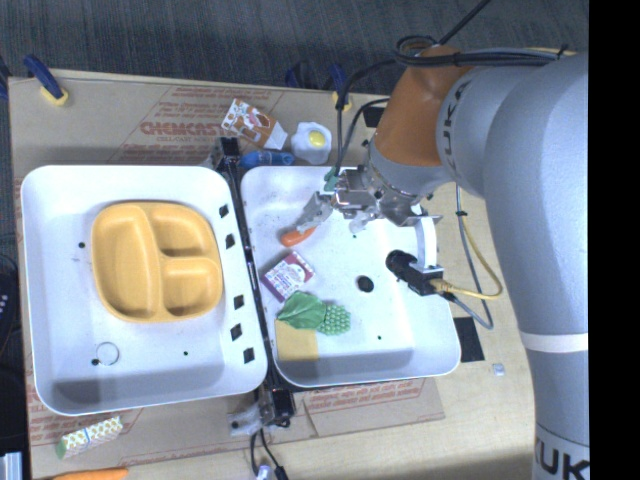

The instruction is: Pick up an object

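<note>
Where the right bin (440, 343) lies, jaws (322, 208) above carrot (297, 235).

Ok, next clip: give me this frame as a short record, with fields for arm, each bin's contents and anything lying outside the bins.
arm: gripper low in the right bin, near the orange carrot-like piece
left bin: yellow divided tray
right bin: orange piece, purple packet, green leafy item, yellow block
outside bins: small carton, egg-like toy on the cardboard
</note>
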`<action>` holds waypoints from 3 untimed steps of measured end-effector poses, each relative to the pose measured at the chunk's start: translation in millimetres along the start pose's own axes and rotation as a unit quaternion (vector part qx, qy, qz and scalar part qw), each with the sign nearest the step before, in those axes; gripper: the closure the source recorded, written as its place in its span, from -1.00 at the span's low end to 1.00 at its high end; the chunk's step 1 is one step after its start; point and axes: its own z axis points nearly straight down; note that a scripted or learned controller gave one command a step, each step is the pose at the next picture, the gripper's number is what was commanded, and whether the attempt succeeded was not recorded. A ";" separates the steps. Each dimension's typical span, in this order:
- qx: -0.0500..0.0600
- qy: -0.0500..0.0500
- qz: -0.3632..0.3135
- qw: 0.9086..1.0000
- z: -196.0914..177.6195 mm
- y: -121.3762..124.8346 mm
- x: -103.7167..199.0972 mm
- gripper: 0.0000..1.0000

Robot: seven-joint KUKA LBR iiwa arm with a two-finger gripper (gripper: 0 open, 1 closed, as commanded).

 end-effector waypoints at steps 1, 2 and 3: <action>-0.001 0.000 -0.171 0.985 79.9 9.0 18.6 -1.00; -0.001 0.000 -0.177 0.984 80.3 -55.8 8.6 -1.00; -0.001 0.000 -0.179 0.984 70.2 -55.4 8.5 1.00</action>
